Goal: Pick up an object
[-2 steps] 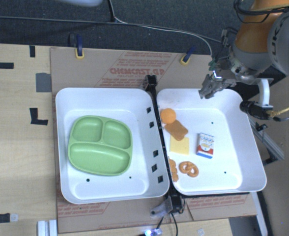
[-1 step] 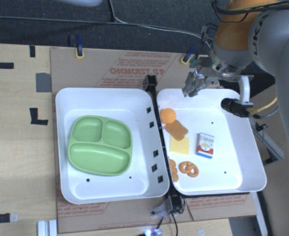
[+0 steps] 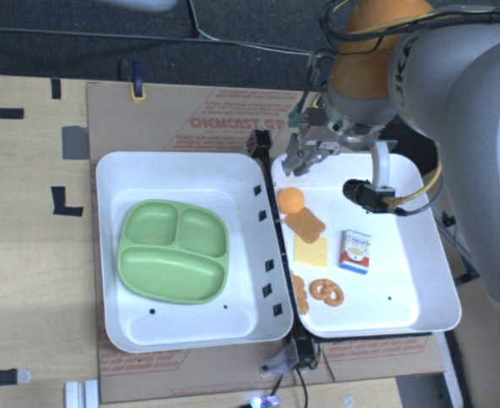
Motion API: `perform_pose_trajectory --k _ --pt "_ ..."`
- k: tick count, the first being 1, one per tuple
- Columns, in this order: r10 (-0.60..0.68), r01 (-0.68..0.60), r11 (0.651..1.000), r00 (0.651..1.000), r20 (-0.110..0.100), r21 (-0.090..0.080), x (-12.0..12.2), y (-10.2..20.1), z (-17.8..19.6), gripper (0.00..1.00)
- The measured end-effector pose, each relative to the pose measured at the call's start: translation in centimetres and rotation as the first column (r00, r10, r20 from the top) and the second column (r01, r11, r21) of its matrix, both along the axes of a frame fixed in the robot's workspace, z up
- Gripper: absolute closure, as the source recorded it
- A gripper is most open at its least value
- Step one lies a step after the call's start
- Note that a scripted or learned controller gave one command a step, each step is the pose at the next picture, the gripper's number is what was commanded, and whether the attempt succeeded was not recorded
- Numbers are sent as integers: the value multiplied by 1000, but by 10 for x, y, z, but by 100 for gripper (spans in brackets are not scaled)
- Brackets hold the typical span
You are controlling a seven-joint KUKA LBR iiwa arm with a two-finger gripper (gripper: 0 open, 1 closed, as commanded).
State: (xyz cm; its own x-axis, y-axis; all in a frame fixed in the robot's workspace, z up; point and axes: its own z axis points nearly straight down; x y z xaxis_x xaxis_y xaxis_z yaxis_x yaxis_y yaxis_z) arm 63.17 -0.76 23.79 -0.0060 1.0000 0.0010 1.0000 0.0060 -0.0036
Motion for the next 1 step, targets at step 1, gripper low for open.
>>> perform_pose_trajectory --k 1 --pt "-1 1 1000 1000 2 -1 3 47 1 100"
